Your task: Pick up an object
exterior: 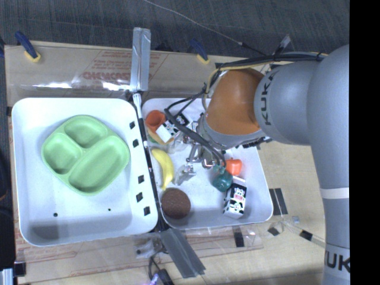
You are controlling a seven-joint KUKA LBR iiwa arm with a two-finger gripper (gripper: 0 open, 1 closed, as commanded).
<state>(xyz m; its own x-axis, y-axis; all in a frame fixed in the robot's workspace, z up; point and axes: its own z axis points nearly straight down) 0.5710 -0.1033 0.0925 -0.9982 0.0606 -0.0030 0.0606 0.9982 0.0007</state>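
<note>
The right bin (258, 209) holds a yellow banana (163, 166), a brown ball (176, 202), an orange cup (155, 120), a teal object (222, 180), a small orange-red piece (234, 166) and a cow-patterned carton (236, 200). My gripper (191, 166) hangs low over the middle of this bin, just right of the banana and left of the teal object. The grey arm with its orange band (234, 103) covers the bin's far right part. Nothing is visibly held.
In the left bin (29, 218) lies a green divided plate (86, 153). A metal divider bar (141, 58) stands at the back between the bins. Cables run along the wrist above the orange cup.
</note>
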